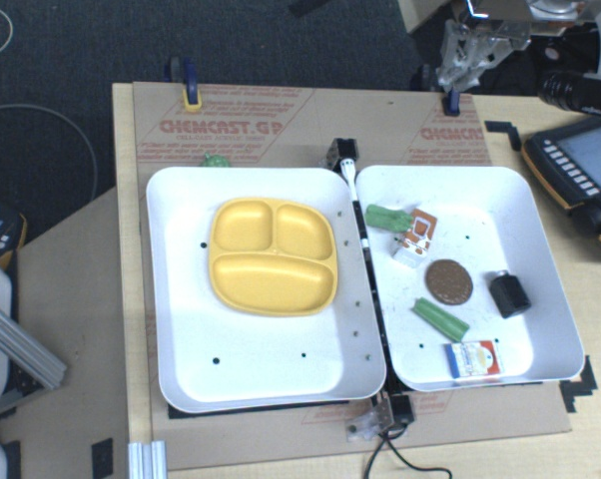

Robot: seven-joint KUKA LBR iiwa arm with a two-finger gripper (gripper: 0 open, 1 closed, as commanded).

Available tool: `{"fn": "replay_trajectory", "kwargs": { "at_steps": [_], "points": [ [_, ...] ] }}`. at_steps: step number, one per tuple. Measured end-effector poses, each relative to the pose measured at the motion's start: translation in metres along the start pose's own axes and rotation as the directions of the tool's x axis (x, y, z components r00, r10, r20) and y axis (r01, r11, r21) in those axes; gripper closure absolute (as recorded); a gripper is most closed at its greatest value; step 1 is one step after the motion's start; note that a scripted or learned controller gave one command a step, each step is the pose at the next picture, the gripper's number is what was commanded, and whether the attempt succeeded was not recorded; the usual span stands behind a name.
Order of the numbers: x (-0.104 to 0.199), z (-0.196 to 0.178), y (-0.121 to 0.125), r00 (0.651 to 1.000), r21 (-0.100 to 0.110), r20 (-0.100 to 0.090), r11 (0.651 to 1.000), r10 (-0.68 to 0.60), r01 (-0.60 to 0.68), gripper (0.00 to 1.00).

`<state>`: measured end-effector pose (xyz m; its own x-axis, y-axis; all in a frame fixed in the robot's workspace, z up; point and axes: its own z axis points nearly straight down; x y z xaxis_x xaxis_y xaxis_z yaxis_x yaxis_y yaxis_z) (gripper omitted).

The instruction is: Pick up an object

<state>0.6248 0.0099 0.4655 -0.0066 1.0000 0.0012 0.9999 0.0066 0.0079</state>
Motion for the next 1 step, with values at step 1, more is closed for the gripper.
{"fn": "replay_trajectory", "kwargs": {
  "at_steps": [1],
  "points": [
    [-0.0735, -0.0761, -0.0211, 1.000, -0.004, 0.005, 1.000, 0.015, -0.015, 1.00]
  ]
}}
